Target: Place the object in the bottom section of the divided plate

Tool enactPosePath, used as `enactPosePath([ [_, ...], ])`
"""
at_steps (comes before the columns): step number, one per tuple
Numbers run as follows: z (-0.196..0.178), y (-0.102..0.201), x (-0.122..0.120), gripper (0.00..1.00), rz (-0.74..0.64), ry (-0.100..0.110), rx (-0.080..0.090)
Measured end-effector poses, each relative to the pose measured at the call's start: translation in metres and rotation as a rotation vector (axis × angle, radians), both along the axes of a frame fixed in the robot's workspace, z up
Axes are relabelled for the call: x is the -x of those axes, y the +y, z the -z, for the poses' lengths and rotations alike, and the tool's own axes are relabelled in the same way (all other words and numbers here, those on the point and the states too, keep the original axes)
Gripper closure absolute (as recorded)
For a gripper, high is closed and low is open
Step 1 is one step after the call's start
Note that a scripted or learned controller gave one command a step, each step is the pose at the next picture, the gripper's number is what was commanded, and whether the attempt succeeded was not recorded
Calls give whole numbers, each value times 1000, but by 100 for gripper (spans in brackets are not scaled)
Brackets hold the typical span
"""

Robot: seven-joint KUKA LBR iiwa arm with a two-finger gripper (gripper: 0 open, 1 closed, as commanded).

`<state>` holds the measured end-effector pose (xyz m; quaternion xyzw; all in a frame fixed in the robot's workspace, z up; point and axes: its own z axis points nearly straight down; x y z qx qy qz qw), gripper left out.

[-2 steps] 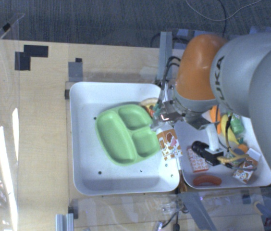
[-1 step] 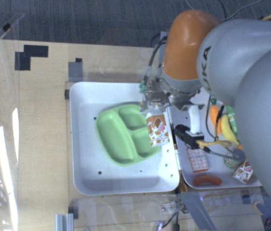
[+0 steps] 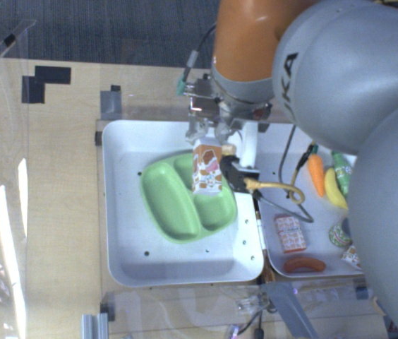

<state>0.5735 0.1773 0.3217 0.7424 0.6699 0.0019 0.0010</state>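
- carton (image 3: pixel 208 169) upright over green divided plate (image 3: pixel 174 207), which lies in left bin (image 3: pixel 125 260)
- gripper (image 3: pixel 209 141) directly above carton, fingers clamped on its top
- right bin (image 3: pixel 276 256): snack pack (image 3: pixel 290 233), sausage (image 3: pixel 304 264), carrot (image 3: pixel 315 175), banana (image 3: pixel 334 189)

Carton (image 3: pixel 208 169) in tool (image 3: pixel 209 145) above plate (image 3: pixel 178 207)

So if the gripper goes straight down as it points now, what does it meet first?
The gripper holds a small carton that hangs over the green plate. Going down, the carton would likely land first on the plate's right-hand part, though depth is hard to judge from this slanted view.
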Motion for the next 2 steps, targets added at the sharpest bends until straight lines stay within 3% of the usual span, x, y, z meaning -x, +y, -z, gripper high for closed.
enactPosePath([
  [1, 136, -27, 41, 100, -114, 3, 0],
  [2, 62, -33, 72, 100, -317, -1, 1],
])
